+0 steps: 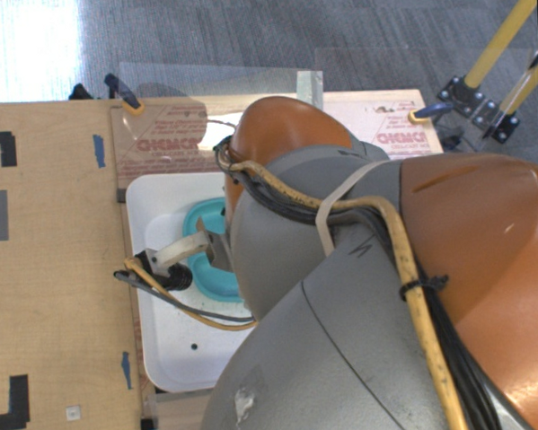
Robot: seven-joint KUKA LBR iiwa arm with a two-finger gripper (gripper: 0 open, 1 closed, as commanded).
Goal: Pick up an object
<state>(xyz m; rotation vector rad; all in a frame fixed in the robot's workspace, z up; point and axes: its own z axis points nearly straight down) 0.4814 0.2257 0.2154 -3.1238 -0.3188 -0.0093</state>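
Grey arm (365,339) casing with its orange band sits nearest the lens, covering the right and near part of the scene as it reaches down into the white bin (169,363). The wrist blocks the tip, so whether the fingers are apart or together cannot be told. Beneath the wrist lies a teal dish (216,282), partly hidden, about mid-bin and showing along the arm's left edge. A small dark speck (193,347) rests on the bin floor nearer. Left of the bin spreads the table's brown board (56,266), which carries blue tape tabs (99,148). Past the bin's far rim lies a clear sheet with red lettering (161,134).
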